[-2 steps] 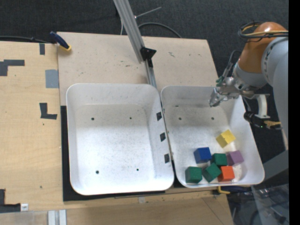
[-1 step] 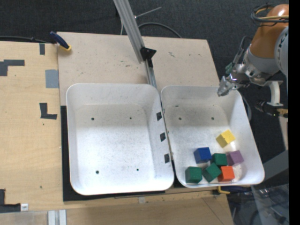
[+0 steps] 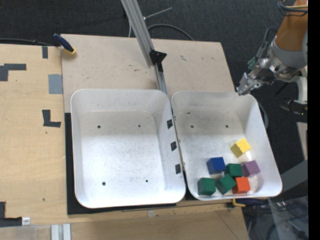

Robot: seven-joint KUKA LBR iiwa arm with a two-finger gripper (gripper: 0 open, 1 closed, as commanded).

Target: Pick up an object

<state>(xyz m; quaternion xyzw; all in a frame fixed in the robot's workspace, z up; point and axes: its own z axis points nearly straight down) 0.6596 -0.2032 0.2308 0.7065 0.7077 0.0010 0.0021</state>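
While the gripper (image 3: 243,88) is hovering at the right bin's (image 3: 260,119) far corner, its state unclear, blocks (image 3: 227,176) are clustering inside.

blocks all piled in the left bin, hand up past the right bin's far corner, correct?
Not quite: the blocks are piled in the right bin, at its near right corner, not the left bin. The camera view shows it. The hand is up past the right bin's far corner, as stated.
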